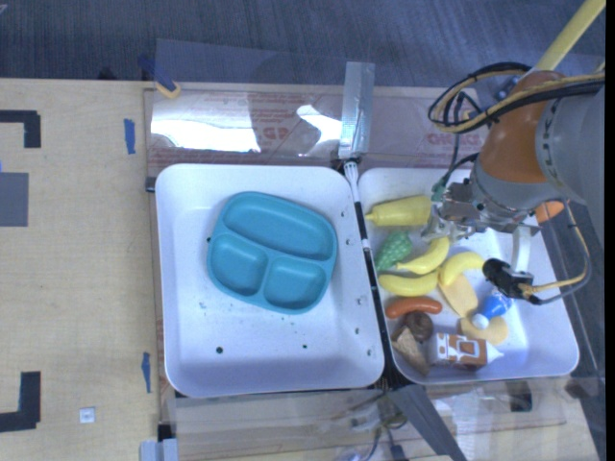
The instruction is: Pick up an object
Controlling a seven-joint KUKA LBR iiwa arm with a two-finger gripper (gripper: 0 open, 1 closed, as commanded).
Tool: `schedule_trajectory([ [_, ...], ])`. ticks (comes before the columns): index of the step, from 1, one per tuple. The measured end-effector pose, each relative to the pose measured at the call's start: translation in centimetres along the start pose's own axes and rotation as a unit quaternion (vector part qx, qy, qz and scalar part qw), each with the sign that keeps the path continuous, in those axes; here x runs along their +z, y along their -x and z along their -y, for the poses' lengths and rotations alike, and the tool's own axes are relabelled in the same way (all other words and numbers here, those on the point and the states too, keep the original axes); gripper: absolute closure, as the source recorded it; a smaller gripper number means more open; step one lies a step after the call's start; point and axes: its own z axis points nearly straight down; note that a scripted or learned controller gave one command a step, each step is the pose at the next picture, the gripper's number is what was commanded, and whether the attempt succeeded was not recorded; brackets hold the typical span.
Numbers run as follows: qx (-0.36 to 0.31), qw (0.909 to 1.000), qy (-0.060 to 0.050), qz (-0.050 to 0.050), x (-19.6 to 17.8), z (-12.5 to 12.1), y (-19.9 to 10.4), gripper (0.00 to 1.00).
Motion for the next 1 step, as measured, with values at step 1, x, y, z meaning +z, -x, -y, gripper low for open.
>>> schedule_trajectory([
  [1,0.036,0.9993,0.000,-0.002,-8.82,-1.84,-7.61,1.00],
])
